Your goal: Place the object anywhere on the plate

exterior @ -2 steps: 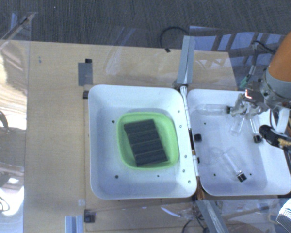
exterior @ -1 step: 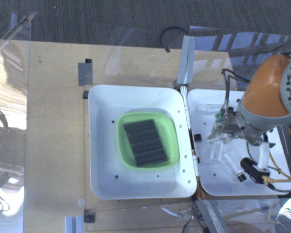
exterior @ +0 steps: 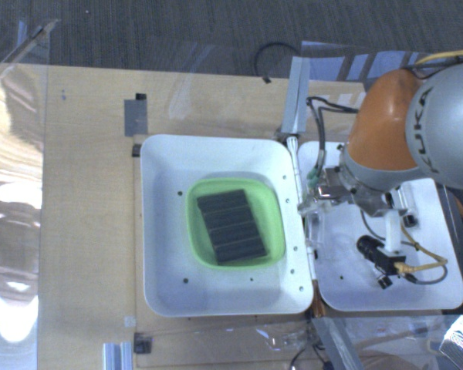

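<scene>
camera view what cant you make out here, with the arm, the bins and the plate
- Hand: the arm's wrist covers it from above, so open or shut can't be read.
- Right bin: the arm hides its upper part.
- Dark object on the green plate: ridged, but too small to identify.
- Arm: cut off by the right edge.

letters "kuka" partly visible on the grey arm point(exterior: 447, 129), nothing else readable
</scene>
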{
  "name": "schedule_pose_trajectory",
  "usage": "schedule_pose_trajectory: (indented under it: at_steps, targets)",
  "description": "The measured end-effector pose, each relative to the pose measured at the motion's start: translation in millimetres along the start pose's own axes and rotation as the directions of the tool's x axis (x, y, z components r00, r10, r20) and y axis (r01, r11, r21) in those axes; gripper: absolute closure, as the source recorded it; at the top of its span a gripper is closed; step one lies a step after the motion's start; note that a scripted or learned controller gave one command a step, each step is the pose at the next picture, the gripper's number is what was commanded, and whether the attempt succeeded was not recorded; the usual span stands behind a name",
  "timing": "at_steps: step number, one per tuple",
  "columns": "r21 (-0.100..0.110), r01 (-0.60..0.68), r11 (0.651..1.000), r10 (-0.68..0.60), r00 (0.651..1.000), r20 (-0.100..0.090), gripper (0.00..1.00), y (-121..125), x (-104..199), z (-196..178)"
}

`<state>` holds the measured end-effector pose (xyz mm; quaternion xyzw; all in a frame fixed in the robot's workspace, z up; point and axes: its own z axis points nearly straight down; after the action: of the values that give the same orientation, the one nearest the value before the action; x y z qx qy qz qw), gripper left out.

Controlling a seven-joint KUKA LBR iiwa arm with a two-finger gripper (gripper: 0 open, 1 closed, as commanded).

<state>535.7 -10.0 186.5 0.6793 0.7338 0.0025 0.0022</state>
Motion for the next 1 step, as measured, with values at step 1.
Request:
schedule_pose_trajectory:
  at_steps: [1]
  targets:
    - [0.000, -0.001, 1.000, 0.001, 1.000, 0.000, 0.00, 0.0, -0.4, 0.0]
